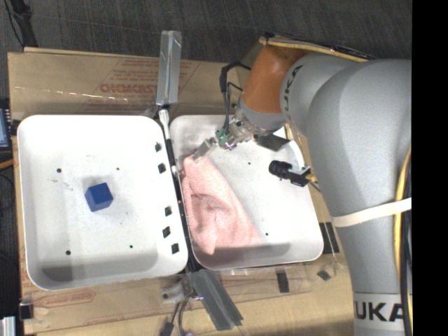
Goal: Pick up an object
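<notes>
The soft pink cloth lies crumpled, its long axis running from the right bin's far-left corner toward its near edge. The tool touches the cloth's far tip; its opening I cannot tell. A blue cube sits in the left bin.

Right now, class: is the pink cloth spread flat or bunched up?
Bunched: the pink cloth shows folds and ridges, lying crumpled along the right bin's left side.

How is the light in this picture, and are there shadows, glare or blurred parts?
In the camera view the light is even and soft; the left bin looks bright white with little surface detail; grey shadows lie along the near walls of both bins; the blue cube and pink cloth are fairly sharp; the gripper is small and slightly blurred against the right bin.
</notes>
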Robot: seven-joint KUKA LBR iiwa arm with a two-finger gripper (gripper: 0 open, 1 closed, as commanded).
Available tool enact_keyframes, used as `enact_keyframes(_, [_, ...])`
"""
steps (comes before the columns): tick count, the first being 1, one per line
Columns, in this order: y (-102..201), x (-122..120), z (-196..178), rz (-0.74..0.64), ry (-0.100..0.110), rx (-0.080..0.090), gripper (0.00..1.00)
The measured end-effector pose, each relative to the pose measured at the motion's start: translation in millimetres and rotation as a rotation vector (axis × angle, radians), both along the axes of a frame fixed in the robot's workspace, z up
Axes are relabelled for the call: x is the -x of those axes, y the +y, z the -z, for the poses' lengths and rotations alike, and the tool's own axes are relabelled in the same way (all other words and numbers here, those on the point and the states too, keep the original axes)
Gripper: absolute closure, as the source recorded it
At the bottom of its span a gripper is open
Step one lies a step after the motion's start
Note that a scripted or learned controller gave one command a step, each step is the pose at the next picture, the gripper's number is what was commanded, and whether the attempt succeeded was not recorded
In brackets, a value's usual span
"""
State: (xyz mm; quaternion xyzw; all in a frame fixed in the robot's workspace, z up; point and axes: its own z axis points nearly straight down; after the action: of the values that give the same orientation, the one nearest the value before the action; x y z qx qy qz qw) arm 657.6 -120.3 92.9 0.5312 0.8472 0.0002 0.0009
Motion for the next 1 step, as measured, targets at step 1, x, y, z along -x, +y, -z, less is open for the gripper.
enact_keyframes(1, [2.8,54.2,1.0,-0.167,0.004,-0.001,0.0])
